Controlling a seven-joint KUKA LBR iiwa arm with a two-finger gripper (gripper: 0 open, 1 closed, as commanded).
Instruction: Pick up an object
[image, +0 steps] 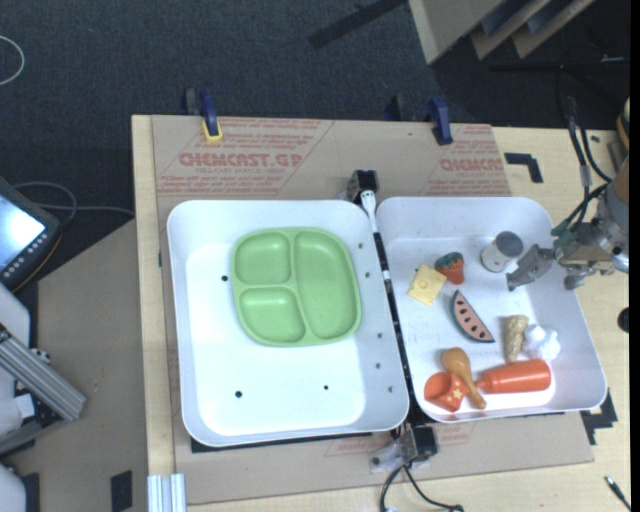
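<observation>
Fingers (521, 271) of the gripper (548, 272) are standing spread apart over the right bin's (575, 310) far edge, pinching nothing. Just beside the left fingertip a small grey cup (500, 250) is sitting upright. Below them a carrot (515, 377) is lying with its long axis running left-right. The arm is being cut off at the right.

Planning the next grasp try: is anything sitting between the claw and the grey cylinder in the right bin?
Nothing visible. The claw hangs over the right bin's right side, and the grey cylinder stands just left of it, bare bin floor between.
</observation>
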